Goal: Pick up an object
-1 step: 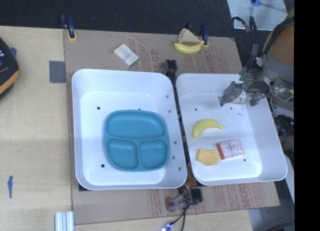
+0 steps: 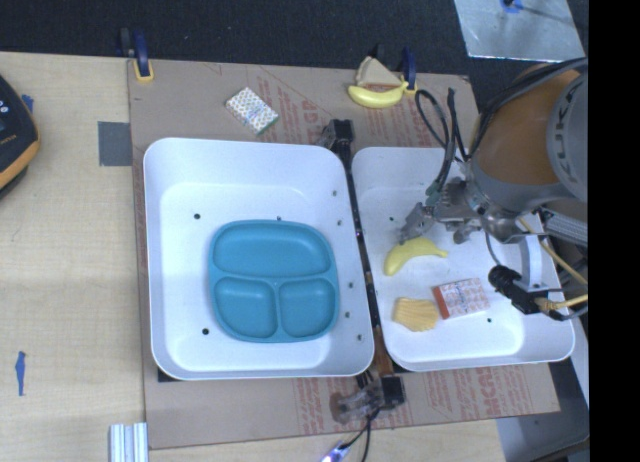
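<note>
Presently the gripper (image 2: 432, 218) hangs in the right bin (image 2: 470, 350); whether it is clenched or released cannot be told. Banana (image 2: 412, 253) lies just below it, apart. Judged light, smooth, curved, likely to roll; grasp across its middle.

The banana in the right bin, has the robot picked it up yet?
Not yet. The banana lies on the floor of the right bin, beside a yellow block and a small red and white packet. The gripper is low over the bin, just above the banana. Grasping and lifting remain.
</note>
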